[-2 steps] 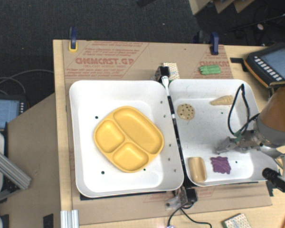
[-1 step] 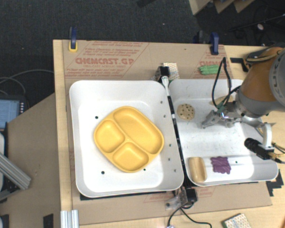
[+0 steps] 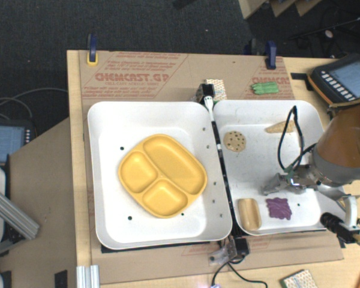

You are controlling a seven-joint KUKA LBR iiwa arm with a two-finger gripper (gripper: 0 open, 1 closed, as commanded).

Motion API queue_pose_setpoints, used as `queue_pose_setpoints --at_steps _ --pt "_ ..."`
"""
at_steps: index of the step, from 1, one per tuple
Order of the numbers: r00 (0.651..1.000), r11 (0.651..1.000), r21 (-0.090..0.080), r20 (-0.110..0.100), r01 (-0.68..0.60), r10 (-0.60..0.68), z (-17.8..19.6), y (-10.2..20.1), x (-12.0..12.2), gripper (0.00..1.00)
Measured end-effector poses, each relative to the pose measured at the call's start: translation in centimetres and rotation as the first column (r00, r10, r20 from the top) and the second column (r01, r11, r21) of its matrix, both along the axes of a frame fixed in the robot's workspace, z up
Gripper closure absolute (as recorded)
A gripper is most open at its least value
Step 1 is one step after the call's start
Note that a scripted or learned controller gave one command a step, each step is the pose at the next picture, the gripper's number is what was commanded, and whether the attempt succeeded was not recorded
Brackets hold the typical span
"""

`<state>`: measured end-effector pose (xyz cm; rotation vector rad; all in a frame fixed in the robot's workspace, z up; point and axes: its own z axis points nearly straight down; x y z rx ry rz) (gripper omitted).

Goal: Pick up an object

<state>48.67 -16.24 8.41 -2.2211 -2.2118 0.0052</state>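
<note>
Brown cardboard (image 3: 138,71) printed with red lettering covers the bench, and two shallow white bins sit on it side by side. Filling the middle of the left bin (image 3: 102,161) is a yellow divided tray (image 3: 162,174), tilted, with three compartments. Inside the right bin (image 3: 258,116), a round cookie (image 3: 234,141) lies toward ten o'clock, a pale tan piece (image 3: 279,127) toward one o'clock, a tan bread-like roll (image 3: 249,213) at seven o'clock, and a purple bunch of grapes (image 3: 279,208) near six o'clock, just beside the roll. From three o'clock the grey arm (image 3: 342,155) reaches in, a black cable looping above its wrist. Its gripper (image 3: 279,183) hangs low over the bin floor, just above the grapes; I cannot tell whether the claw is released or clenched. A green object (image 3: 264,89) rests on the cardboard beyond the right bin.
</note>
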Motion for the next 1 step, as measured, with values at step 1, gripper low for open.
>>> queue_pose_setpoints --at_steps 1 --pt "1.0 1.0 -0.003 0.012 -0.01 0.01 0.05 3.51 5.27 0.0"
